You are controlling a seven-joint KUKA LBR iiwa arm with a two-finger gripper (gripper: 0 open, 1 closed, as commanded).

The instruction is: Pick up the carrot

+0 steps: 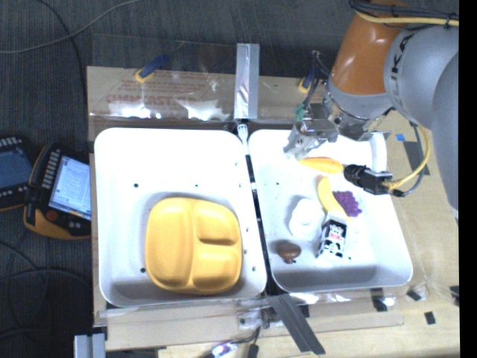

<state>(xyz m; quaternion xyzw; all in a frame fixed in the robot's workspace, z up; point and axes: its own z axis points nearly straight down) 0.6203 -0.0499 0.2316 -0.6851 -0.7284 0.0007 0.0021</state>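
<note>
The carrot (323,165), a short orange-yellow piece, lies near the back of the right bin (387,263). My gripper (299,146) hangs over the back left part of that bin. Its tip is just left of the carrot's left end and slightly above it. I cannot tell whether it touches the carrot. The grey arm with its orange band comes in from the upper right.
In the right bin, in front of the carrot, are a yellow banana (327,195), purple grapes (347,203), a white round object (304,217), a black-and-white carton (335,239) and a small brown item (289,252). A yellow divided tray (194,244) fills the left bin (123,162).
</note>
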